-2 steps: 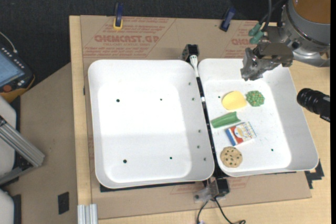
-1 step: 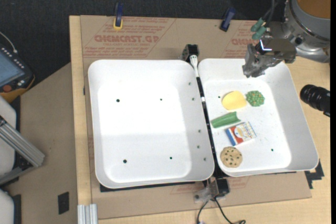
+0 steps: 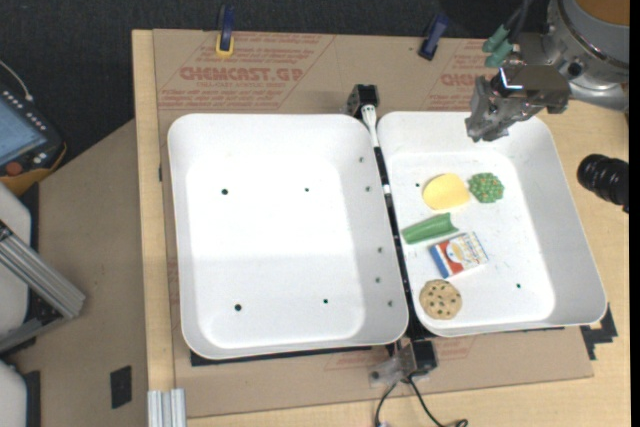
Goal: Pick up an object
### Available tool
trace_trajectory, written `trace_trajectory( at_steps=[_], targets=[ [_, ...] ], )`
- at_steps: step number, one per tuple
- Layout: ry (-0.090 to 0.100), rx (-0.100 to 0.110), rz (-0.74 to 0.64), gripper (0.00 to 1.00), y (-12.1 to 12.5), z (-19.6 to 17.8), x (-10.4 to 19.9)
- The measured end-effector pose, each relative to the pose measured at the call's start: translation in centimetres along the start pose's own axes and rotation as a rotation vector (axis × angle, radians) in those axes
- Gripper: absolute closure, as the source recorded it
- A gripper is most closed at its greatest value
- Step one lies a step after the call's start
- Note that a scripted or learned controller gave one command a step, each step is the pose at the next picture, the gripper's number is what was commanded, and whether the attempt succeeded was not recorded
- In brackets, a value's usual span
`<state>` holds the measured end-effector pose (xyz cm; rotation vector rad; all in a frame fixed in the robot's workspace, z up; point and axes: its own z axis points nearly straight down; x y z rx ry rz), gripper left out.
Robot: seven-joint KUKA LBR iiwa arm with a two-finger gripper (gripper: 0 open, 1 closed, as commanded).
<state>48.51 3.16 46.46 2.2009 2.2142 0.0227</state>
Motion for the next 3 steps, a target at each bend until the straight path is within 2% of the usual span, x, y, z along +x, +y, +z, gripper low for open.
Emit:
trace_trajectory(
  at_steps=[1, 2, 3],
  targets=[
    [0.0, -0.003, -0.001, 1.0, 0.1, -1.0, 0.0],
    [0.002, 0.036, 0.017, 1.0, -0.9, 10.0, -9.2],
    [0.005, 0.031, 0.004, 1.0, -1.0, 14.5, -6.0]
  ],
)
